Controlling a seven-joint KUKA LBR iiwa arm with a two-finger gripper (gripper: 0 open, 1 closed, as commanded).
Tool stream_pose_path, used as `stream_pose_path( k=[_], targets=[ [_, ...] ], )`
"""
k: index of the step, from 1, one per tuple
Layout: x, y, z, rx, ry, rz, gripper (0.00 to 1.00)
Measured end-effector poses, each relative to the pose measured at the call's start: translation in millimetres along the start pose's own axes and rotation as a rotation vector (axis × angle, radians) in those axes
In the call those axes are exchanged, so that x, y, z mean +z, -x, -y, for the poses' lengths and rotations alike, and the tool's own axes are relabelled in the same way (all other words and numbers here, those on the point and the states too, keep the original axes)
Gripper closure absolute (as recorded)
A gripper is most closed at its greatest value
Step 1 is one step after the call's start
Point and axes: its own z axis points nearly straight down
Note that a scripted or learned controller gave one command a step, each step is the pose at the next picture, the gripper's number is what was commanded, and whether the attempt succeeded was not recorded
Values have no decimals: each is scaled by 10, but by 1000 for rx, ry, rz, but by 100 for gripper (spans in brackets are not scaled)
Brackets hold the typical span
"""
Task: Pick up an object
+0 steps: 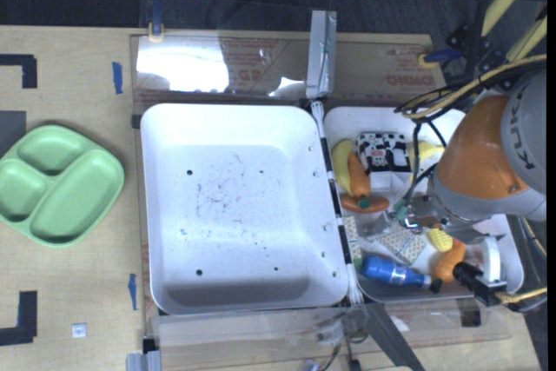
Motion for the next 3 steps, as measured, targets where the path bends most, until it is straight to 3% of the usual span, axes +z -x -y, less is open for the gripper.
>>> stream_pose_path(
  k=[1,2,3],
  targets=[
    [-99,9,-6,2,3,2,100],
    [-1324,-402,-602,177,-5,2,100],
    [-2256,-727,72,273,-5,3,100]
  ],
)
